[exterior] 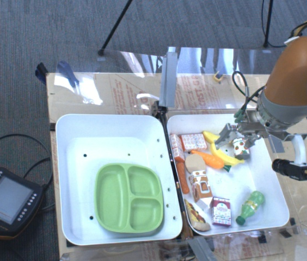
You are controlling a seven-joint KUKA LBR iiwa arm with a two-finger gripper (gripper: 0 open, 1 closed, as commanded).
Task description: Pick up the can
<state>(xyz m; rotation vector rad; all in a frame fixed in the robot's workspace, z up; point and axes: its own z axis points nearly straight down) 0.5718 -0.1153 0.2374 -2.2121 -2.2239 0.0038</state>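
Grey arm w/ orange band reaches in from the right over the right shallow white bin (276, 197). Two-finger gripper (239, 142) is clenched on a small white can w/ red print (240, 145), which sits between the fingers, just above a yellow banana (222, 148) & near an orange carrot (210, 159). Same bin: red-white carton (221, 210), green plastic bottle (250, 206) at lower right, brown-white box (200, 184), a hot-dog toy (197, 213). Left shallow white bin (72, 140) carries a light-green compartment tray (129, 198). Both bins on tabletop (110, 88). Black teach pendant (4, 200) on floor, far left.
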